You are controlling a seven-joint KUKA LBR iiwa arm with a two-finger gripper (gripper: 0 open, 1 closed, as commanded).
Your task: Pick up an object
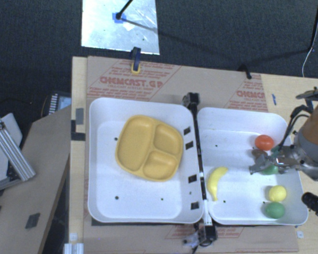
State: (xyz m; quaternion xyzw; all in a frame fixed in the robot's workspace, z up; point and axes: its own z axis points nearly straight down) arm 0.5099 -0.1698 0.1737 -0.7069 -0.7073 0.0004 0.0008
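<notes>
1. Camera view, bench layout: two shallow white bins lie side by side. The left bin [99, 200] holds a yellow divided tray [149, 147], lying flat near its middle. The right bin [234, 215] holds the small objects.

2. Camera view, objects in the right bin: a banana [215, 181] lies near the dividing wall; an orange-red ball [264, 141] sits toward the far side; a yellow ball [277, 194] and a green ball [275, 210] sit just beside each other near the front right corner.

3. Camera view, arm: the gripper [264, 165] reaches in from the right and hangs low over the right bin, just below the orange-red ball and above the yellow one. Something green shows at its tip; too small to identify. Open or closed: cannot tell.

4. Judgement, handling: the nearest candidates are the orange-red ball and the yellow ball. Both look like light, smooth toy fruit, probably rigid and liable to roll or squirt out of a pinch. Best hold: straight across the widest part, centred.

5. Judgement, alternative: the banana would roll less; grip across its middle.
</notes>
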